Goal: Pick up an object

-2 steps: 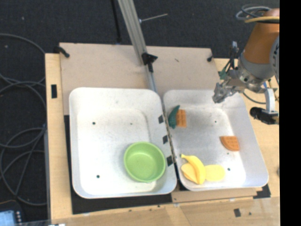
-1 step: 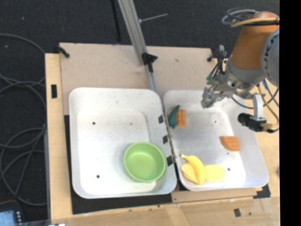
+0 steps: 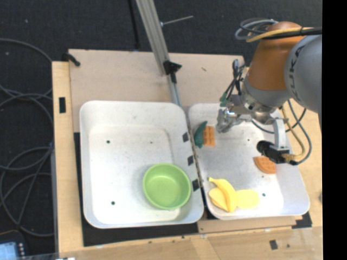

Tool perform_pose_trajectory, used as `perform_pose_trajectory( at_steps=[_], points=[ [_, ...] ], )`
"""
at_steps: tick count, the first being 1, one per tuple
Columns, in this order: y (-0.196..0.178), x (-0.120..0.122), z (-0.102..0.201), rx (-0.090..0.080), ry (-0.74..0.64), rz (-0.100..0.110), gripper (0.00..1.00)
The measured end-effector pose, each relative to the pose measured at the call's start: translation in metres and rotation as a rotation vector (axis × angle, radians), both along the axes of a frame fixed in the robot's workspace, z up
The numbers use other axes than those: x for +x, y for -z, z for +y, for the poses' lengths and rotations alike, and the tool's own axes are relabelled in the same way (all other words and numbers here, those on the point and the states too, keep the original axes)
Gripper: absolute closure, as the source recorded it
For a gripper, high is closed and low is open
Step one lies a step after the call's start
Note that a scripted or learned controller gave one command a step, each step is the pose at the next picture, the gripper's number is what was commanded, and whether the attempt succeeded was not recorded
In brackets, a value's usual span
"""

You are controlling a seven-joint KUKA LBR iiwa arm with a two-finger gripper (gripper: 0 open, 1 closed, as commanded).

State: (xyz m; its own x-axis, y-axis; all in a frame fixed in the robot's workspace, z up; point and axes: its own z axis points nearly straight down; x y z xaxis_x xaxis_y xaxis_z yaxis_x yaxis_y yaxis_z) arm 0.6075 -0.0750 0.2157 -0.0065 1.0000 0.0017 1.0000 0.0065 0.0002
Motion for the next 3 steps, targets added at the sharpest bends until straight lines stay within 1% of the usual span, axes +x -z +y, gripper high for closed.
perform_pose_trajectory(
  at_steps=[1, 3],
  points=[
    [0.004, -0.015, 0.052, 0.0, 0.0, 0.0, 1.0],
    [0.005, -0.06, 0.14, 0.0, 0.0, 0.001, 1.0]
  ],
)
